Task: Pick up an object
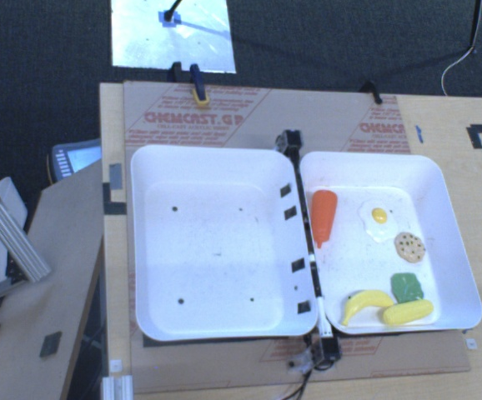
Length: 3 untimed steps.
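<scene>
The right bin holds several toy foods. An orange carrot lies along its left side, next to the divider. A fried egg sits in the middle, with a round cookie just to its lower right. Near the front wall a green pepper piece rests above a yellow corn-like piece, and a yellow banana curves beside them on the left.
The left bin stands beside the right one, joined by black clips. Both rest on a cardboard sheet on the wooden bench. A shiny metal plate lies at the back, and an aluminium rail leans at the left.
</scene>
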Each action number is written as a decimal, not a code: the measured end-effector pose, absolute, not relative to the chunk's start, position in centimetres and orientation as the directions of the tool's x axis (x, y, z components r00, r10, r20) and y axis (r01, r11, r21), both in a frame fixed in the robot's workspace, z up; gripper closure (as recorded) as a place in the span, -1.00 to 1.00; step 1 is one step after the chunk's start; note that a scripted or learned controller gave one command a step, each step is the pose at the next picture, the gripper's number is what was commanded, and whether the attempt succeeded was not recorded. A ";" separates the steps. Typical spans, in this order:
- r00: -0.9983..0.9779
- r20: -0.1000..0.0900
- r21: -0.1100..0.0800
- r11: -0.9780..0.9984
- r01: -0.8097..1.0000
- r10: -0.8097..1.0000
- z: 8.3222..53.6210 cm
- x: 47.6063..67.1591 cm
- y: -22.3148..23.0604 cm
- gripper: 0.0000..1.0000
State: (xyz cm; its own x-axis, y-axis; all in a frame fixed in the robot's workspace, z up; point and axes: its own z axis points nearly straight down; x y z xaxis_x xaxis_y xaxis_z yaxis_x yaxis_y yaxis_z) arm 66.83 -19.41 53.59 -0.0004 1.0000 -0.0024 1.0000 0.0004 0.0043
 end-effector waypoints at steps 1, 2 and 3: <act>0.001 -0.002 0.004 -0.001 1.000 1.000 53.7 60.8 -20.7 1.00; -0.007 0.000 0.004 0.007 1.000 1.000 53.6 57.4 -15.1 1.00; -0.001 -0.001 0.003 0.001 1.000 1.000 53.5 56.8 -16.0 1.00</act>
